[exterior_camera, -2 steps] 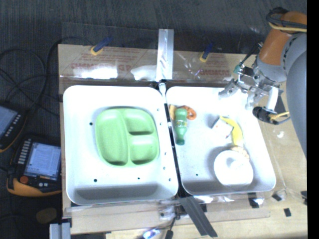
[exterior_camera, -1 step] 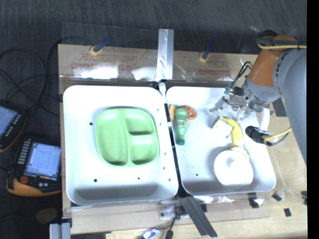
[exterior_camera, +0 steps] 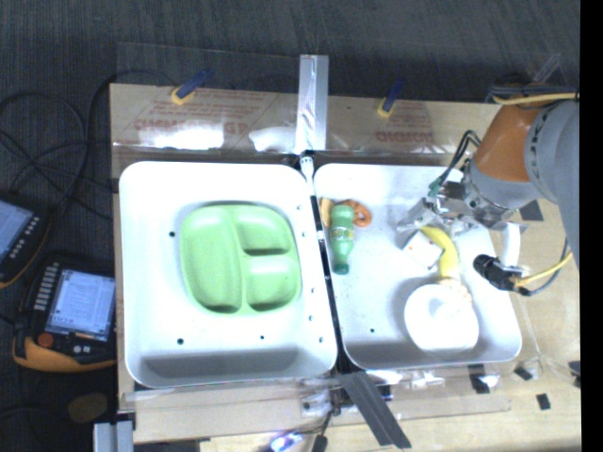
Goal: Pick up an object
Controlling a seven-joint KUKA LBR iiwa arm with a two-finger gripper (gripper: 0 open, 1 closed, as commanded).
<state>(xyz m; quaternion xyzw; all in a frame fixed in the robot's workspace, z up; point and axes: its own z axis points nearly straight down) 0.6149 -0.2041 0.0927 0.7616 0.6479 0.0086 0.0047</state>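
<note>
Over the right bin (exterior_camera: 372,337), at its far right side, the fingers (exterior_camera: 417,219) hung low above the white floor, just beside the upper end of a banana (exterior_camera: 445,250). They appeared spread apart, metal tips splayed toward the bin's middle, with nothing visible between them; the banana lay apart from them, not gripped. The banana curved down from the fingers toward a white bowl (exterior_camera: 440,316) that sat in the right bin's near right corner, its lower end reaching the bowl's rim.

Behind the fingers, the grey wrist rose into the arm's orange band (exterior_camera: 504,149), which stood over the right bin's far right corner. A black-tipped cable with a yellow lead (exterior_camera: 513,273) hung beside the bin's right wall.

Along the right bin's left wall lay a green bottle (exterior_camera: 340,238), its length running down that wall, with a small orange object (exterior_camera: 358,213) touching its upper end. These were well apart from the fingers.

Left of the right bin, and touching it along a shared edge, the left bin (exterior_camera: 151,347) held a green divided tray (exterior_camera: 237,257) at its middle. Both bins rested on the surface (exterior_camera: 141,121), where a clear plastic sheet was clipped at the far edge.
</note>
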